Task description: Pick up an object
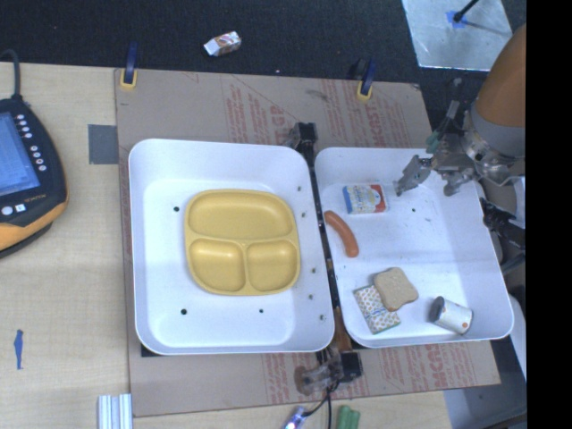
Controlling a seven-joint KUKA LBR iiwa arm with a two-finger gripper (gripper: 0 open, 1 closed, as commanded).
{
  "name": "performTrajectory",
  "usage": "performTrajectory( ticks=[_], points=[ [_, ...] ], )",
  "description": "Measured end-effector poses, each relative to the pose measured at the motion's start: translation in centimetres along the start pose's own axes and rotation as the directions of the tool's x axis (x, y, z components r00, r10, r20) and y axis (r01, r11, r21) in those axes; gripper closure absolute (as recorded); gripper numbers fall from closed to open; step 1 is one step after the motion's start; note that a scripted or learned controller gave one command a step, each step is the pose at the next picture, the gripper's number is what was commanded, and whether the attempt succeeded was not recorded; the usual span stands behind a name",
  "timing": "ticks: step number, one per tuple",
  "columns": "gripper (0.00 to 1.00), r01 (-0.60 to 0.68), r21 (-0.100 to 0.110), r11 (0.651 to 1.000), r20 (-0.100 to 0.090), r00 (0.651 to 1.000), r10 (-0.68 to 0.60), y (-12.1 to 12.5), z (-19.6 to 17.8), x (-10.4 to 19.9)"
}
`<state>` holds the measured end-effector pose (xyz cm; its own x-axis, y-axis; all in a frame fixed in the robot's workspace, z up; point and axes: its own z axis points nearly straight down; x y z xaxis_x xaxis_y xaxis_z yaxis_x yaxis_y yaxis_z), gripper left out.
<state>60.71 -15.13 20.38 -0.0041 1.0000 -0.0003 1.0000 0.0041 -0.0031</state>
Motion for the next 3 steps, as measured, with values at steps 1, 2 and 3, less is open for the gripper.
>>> performTrajectory(
  ticks=[1,2,3],
  points=[
    [0.00,0.000,-0.012,1.000,0.003,1.000,0.000,5.3,10.7,1.3],
    [1.00,0.002,-0.012,1.000,0.001,1.000,-0.002,5.3,9.6,1.4],
    [0.00,0.003,-0.012,1.000,0.001,1.000,-0.003,5.3,9.6,1.4]
  ],
)
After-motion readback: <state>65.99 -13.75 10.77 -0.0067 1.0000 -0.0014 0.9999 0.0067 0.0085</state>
